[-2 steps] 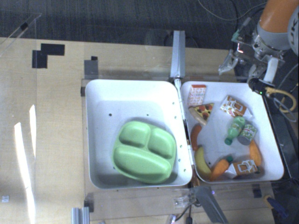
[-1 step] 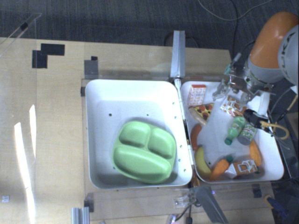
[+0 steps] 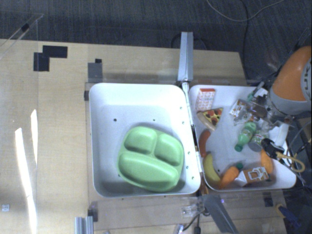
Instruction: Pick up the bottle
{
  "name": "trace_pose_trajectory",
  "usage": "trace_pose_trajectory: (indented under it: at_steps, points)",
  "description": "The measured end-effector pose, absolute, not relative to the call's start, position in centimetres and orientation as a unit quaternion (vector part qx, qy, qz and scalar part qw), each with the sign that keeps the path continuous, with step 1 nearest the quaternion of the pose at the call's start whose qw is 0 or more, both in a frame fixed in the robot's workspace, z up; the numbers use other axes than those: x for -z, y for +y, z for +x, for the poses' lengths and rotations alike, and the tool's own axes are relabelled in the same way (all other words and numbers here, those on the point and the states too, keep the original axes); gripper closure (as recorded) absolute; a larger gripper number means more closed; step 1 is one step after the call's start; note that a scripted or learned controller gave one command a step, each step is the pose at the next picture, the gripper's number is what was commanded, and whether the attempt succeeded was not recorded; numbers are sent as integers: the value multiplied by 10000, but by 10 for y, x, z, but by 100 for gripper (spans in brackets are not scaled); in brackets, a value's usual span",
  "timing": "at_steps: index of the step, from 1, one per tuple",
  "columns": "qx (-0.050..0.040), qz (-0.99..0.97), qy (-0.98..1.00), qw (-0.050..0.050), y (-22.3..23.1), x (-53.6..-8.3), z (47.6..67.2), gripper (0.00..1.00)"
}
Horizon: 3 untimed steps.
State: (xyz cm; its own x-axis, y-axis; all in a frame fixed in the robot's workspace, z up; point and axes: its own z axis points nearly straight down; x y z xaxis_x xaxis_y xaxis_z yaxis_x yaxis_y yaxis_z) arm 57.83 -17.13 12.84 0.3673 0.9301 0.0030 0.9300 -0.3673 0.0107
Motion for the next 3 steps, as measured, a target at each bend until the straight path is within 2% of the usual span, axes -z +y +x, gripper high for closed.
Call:
trace_pose_trajectory:
  at_steps: [1, 2, 3]
  points:
    - [-35, 8246, 5657, 31, -190, -88, 584, 0]
    - [-58, 8244, 5660, 45, -188, -100, 586, 100]
    - [-23, 8248, 5654, 18, -131, -229, 596, 100]
